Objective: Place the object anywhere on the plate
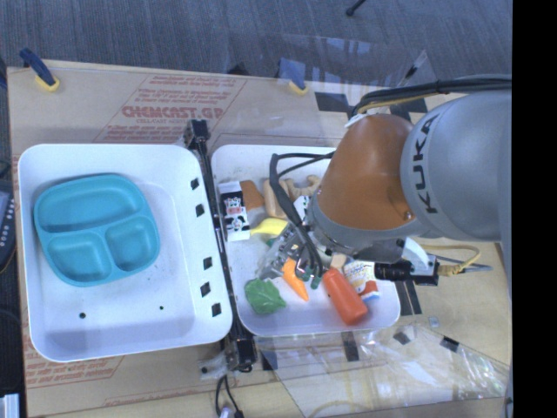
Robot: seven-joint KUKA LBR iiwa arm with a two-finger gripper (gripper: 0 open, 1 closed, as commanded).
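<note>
On the left of the counter (130,103), a shallow white left bin (52,320) is seen, and in its upper left part a blue sectioned plate (94,226) is laid flat, with three compartments facing up. A black divider (211,233) with clips is set between this bin and the right bin (383,316), which is crowded with small things. Just right of the divider, near the upper left of the right bin, a small printed white packet (231,212) is found, with a tan wooden piece (251,195) just beside it and a yellow item (271,227) below that. Lower down, near the front wall, a green leafy toy (264,296) is lying. The jaws (294,255) are lowered into the middle of this bin, under the grey arm (461,172) and its orange band (370,177); whether they are parted or closed cannot be told, since the metal parts are blurred together and partly hidden by the wrist. An orange carrot-like piece (296,281) is lying just below the jaws, touching or nearly touching them, but it is not clearly seen between the fingers. To its right, a larger orange-red cylinder (345,296) is lying at a slant, apart from the jaws, and a white labelled container (361,277) is set just beside it. All of these things are in the right bin, well apart from the plate.
</note>
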